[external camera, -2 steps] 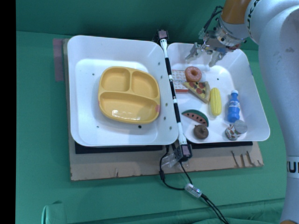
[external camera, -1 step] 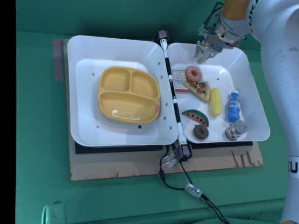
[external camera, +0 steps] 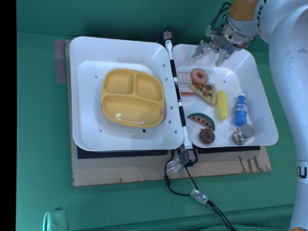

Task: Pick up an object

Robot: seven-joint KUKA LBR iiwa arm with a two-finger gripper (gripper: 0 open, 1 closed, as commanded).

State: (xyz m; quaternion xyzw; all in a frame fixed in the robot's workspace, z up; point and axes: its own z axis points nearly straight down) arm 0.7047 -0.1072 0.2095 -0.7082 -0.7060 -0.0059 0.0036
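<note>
Gripper (external camera: pixel 211 55) open over right bin (external camera: pixel 255 81) far corner, holding nothing; doughnut (external camera: pixel 198 76), pizza slice (external camera: pixel 204 93), corn (external camera: pixel 222 105) below; yellow tray (external camera: pixel 133 98) in left bin (external camera: pixel 86 57).

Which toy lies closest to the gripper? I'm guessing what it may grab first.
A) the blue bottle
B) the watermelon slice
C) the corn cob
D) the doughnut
D: the doughnut lies in the right bin just below the open gripper, while the bottle, corn cob and watermelon slice sit farther toward the front.
</note>
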